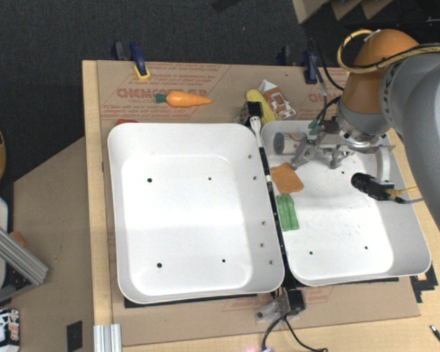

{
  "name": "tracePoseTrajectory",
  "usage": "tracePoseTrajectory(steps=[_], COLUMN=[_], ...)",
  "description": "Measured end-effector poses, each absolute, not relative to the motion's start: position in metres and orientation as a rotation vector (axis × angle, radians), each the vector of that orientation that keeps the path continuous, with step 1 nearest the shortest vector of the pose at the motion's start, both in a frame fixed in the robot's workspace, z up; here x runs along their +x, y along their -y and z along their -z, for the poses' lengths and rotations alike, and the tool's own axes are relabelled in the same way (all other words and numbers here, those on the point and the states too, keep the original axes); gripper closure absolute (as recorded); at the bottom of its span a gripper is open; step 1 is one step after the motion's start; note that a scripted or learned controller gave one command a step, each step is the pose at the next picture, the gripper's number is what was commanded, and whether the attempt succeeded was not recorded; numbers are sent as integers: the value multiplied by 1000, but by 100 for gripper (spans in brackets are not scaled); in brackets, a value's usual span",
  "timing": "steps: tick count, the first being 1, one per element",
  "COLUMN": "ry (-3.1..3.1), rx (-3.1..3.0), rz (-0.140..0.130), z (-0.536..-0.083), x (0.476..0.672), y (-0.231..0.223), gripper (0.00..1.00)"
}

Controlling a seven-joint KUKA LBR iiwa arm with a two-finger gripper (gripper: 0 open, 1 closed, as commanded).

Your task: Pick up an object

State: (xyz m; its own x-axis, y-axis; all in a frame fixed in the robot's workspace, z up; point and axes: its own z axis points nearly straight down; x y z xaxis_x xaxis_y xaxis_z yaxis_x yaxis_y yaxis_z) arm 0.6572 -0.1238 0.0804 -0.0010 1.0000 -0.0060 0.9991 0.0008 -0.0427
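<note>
My gripper (317, 160) hangs over the far part of the right bin (396, 259), open, with nothing between its fingers. A small grey cylinder (279, 144) lies just left of it, near the bin's far left corner. A flat brown-orange piece (287, 178) lies in front of the gripper and to its left, against the bin's left wall. Nearer the camera, a green block (288, 213) rests along the same wall.
The left bin (132, 218) stands beside the right one, their walls touching. On the bench behind the bins lie a toy carrot (186, 100), a yellow item (259, 103), a red-and-white packet (280, 103) and a small black thing (253, 113).
</note>
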Motion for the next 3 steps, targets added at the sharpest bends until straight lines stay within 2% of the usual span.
tracePoseTrajectory(steps=[1,2,3], ry=[2204,2200,2233], rx=[-2201,-2200,-2227], rz=[-55,-37,14], z=[-80,-91,-193], x=[657,659,670], y=[108,102,88], gripper=[0,100,100])
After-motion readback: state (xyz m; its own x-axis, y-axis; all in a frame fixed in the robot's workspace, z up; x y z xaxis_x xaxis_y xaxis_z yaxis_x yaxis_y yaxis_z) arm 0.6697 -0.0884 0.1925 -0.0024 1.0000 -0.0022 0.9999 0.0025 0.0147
